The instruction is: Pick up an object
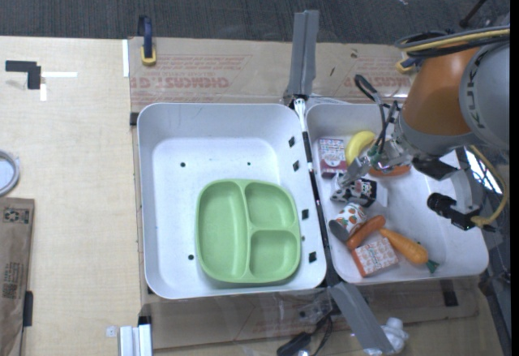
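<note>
Pale wood tabletop [65, 127] here, dark floor behind it, two white bins side by side. Using the green divided plate [249, 229] as the landmark: it sits in the left bin [162, 135], toward the near edge. Everything else is right of the plate, in the right bin [462, 257]. A banana [359, 143] lies at the far end beside a small pink carton [331, 155]. Closer in there's a carrot [408, 247], a red sausage-looking thing [366, 231] and a little snack box [375, 255]. The arm's pincer [354, 178] is low among the clutter just near of the banana, over a black and white item [363, 190]. Can't tell how wide the pincer is.
</note>
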Tool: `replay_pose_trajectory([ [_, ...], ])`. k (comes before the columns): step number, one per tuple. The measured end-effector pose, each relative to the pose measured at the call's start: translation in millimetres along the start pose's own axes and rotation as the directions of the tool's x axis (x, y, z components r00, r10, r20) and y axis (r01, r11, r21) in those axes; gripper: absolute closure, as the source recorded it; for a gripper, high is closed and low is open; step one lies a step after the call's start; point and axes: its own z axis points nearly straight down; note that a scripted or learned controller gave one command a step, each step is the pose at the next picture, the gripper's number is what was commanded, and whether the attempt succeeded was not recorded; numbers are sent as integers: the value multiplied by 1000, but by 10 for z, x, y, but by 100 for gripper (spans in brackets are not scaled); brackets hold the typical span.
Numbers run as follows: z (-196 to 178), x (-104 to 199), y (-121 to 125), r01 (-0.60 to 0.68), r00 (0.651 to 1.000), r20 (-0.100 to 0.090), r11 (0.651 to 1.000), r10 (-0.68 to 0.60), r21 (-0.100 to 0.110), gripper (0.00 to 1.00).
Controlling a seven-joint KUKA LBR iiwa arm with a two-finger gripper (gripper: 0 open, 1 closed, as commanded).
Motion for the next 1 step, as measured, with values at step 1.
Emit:
replay_pose_trajectory([
  [1, -838, 483, 46, 128, 992, -11, 992, -128, 20, 0],
])
